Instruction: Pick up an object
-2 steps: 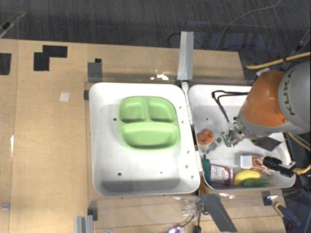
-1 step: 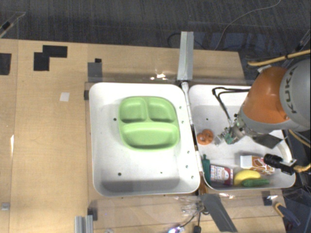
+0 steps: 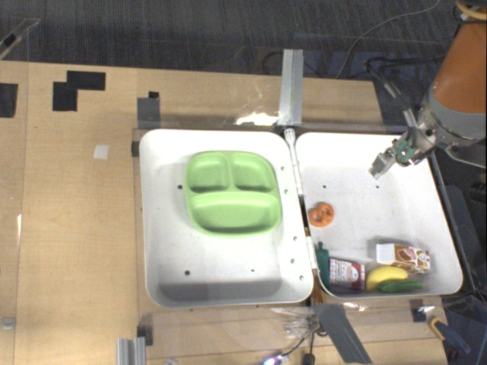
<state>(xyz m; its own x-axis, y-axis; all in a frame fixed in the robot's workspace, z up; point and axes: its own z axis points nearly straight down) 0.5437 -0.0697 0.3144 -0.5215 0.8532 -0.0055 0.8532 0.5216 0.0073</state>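
Gripper [image 3: 383, 166] hangs over the right bin's [image 3: 358, 147] bare upper floor, its state unreadable to you; still approaching, you'd next descend toward the orange toy [image 3: 321, 214].

green tray [image 3: 231, 192] | orange round toy [image 3: 321, 214] | yellow banana [image 3: 385, 275] | 2 white bins [image 3: 156, 226]

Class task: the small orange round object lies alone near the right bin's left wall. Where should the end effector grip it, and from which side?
Grip the orange round object across its middle, descending from above. It lies flat with open floor on three sides; align the fingers parallel to the right bin's left wall, probably avoiding a collision.
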